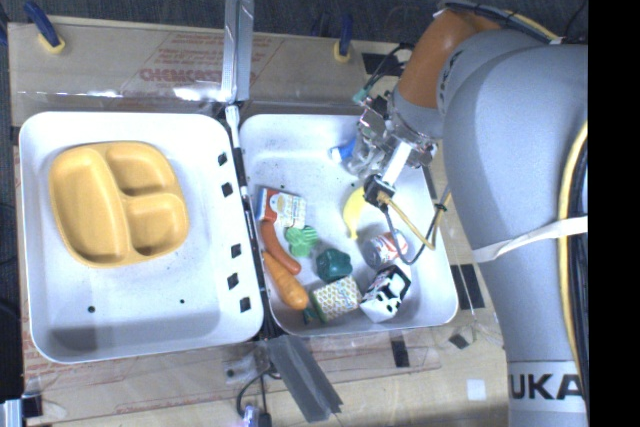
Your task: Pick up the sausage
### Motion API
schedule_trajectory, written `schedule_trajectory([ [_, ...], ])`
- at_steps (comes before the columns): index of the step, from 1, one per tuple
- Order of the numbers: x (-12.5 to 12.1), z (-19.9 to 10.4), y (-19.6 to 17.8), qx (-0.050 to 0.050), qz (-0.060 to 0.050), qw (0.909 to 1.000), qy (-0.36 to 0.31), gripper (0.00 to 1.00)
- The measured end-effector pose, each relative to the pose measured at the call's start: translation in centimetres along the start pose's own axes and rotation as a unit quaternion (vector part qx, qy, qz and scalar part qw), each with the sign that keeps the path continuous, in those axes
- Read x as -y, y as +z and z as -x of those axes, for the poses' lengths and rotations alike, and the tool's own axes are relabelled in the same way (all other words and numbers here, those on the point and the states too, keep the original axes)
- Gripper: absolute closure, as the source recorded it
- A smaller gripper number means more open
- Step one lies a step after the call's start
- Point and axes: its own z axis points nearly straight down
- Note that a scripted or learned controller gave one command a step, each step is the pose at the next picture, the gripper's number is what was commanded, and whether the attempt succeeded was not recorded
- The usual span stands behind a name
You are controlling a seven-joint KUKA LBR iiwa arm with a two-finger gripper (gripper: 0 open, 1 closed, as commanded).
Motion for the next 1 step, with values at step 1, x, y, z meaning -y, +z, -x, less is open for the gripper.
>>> schedule_trajectory([
  [1,0.17,-0.15,0.11,0.002,-0.003,0.9934,-0.115,1.0],
])
